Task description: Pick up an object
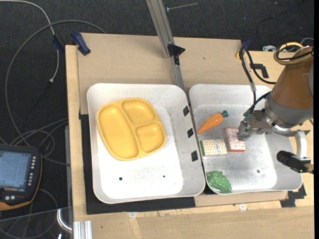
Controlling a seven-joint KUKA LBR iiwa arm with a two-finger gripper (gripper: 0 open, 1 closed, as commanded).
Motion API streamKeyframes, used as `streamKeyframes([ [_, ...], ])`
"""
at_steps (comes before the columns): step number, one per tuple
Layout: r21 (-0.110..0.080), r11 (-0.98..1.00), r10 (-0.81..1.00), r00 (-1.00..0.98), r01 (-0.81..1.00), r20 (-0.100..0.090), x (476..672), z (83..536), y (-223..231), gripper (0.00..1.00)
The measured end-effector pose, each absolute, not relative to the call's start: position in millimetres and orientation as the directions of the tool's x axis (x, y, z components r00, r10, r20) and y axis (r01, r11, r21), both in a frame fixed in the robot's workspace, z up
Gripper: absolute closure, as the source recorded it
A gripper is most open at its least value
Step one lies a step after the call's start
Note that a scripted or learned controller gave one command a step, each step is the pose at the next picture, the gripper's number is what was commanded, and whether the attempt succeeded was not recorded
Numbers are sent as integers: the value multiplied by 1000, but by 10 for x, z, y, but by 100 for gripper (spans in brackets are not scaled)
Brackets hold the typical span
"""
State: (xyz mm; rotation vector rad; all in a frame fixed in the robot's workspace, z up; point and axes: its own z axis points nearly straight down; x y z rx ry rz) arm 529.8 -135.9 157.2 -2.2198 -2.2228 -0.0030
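Yellow divided plate (pixel 131 128), orange carrot (pixel 211 123) – green-tipped, pink box (pixel 234 139), dotted white packet (pixel 215 147), green leaf (pixel 219 181)

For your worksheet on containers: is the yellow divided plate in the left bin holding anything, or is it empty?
Empty. All three compartments of the plate show bare yellow, and the carrot lies in the right bin.

A small pink block (pixel 234 140) lies flat right under the hand (pixel 246 129), with an orange carrot (pixel 211 123), a dotted card (pixel 214 147) and a green leafy toy (pixel 219 181) nearby.
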Motion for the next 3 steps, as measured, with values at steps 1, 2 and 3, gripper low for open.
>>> streamKeyframes([
  [1, 6, 1, 1000, -1, 1000, -1, 5389, 2057, -1407, 100],
  [2, 7, 2, 1000, -2, 1000, -2, 5406, 2599, -1408, 100],
  [3, 0, 6, 1000, -6, 1000, 3, 5408, 2609, -965, 100],
])
